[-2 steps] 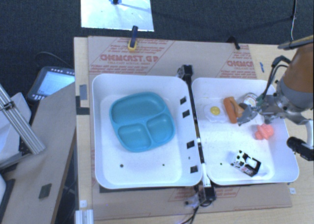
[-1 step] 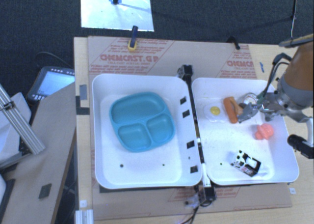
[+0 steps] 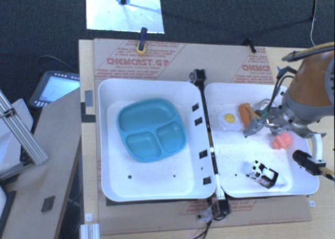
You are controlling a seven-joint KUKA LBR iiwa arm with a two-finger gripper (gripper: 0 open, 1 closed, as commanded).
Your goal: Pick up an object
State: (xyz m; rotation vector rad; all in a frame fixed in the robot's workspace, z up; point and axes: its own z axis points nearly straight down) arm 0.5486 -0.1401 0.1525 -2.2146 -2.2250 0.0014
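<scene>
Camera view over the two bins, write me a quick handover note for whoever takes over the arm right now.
End effector: low over the right bin, near its middle; I cannot tell from this angle if anything is in it.
Right bin things: a fried egg toy and an orange sausage-like piece just left of the end effector, a pink lump to its right, a small black and white item toward the near edge.
Left bin: a blue divided plate.
Done: nothing visibly lifted.
Left: grasp one object and raise it.
</scene>
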